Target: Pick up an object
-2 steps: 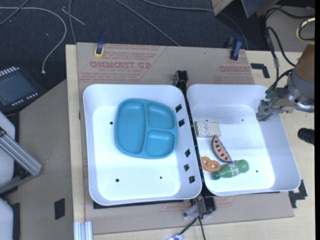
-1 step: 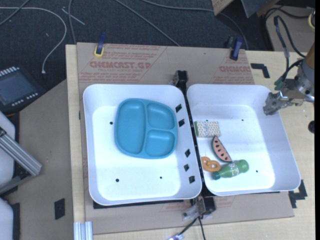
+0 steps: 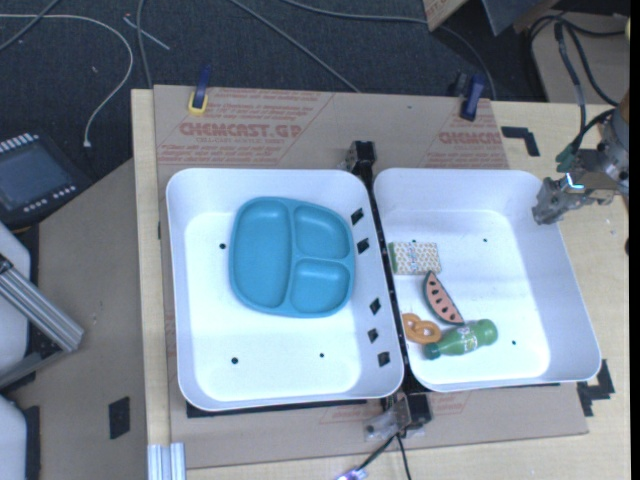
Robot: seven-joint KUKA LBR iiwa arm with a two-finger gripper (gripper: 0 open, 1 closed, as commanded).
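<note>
Near the front of the right bin [image 3: 560,298]: green bottle [image 3: 462,339], touching an orange ring [image 3: 419,327], beside a watermelon slice [image 3: 441,299] and a patterned sponge [image 3: 415,257]; well apart from the gripper [image 3: 553,208], poised over that bin's far right rim, holding nothing, finger spread impossible to tell; blue divided plate [image 3: 292,256] lying in the left bin [image 3: 200,298]

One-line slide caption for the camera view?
Gripper at the right bin's far edge; toys cluster near the divider, blue plate in the left bin.

Blue plate [image 3: 292,256] — left bin [image 3: 200,368]
</note>
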